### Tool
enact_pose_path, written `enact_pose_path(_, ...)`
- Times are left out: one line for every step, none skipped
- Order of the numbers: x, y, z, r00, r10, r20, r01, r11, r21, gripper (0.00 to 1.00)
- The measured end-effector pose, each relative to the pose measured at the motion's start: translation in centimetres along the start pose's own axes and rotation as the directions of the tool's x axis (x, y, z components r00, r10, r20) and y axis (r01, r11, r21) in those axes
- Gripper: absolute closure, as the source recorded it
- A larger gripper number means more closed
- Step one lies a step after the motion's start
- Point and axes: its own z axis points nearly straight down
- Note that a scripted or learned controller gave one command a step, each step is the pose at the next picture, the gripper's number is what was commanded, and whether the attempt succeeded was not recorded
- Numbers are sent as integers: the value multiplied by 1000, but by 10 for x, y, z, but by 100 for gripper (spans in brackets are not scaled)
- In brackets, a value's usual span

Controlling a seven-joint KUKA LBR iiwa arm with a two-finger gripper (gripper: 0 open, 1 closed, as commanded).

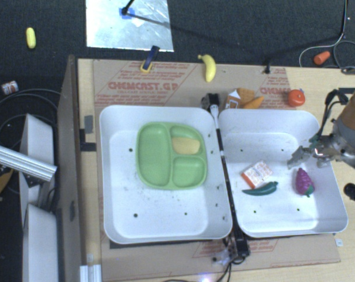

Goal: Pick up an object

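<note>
In the right bin (283,222) lie a purple bunch of grapes (304,181), a dark green pepper (260,188) and an orange and white packet (257,173). My gripper (309,159) hangs over the bin's right side, just above the grapes in the view. It is open, with nothing between its fingers. The pepper and the packet sit to its lower left, apart from it.
The left bin (124,216) holds a green divided plate (159,157) with a yellow piece (186,144) in its upper right section. Behind the bins on the bench lie a banana (209,67), an orange item (247,98) and a red ball (295,97).
</note>
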Motion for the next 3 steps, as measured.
enact_pose_path(3, -13, -4, 1000, -1, 0, 1, 1000, 0, 0)
enact_pose_path(1, -24, 7, 1000, -1, -1, 1, 1000, 1, 0)
enact_pose_path(1, 20, -37, 1000, -7, 2, 7, 1000, -8, 0)
